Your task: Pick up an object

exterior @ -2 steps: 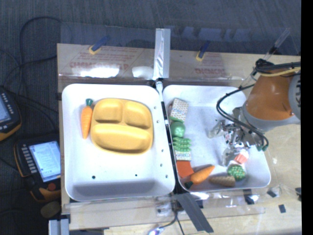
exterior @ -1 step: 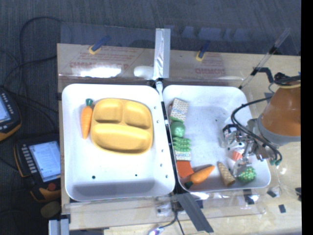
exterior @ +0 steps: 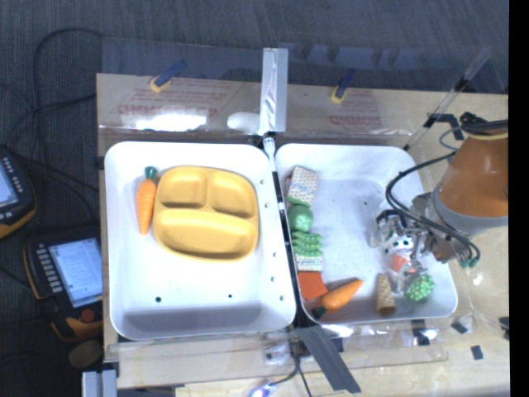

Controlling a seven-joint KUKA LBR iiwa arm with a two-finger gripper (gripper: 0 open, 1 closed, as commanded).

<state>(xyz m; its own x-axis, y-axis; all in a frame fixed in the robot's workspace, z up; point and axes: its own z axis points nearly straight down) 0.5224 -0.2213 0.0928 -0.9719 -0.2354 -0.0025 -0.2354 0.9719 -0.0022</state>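
The pincer [exterior: 402, 251] hides small objects in the right bin [exterior: 355, 160].

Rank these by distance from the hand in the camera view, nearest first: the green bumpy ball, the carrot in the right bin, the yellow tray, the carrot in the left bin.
From the hand:
1. Green bumpy ball, just below it in the right bin's lower right corner.
2. Right-bin carrot, lower left of it, along the near wall.
3. Yellow tray, across the divider in the left bin.
4. Left-bin carrot, beyond the tray's far left edge.
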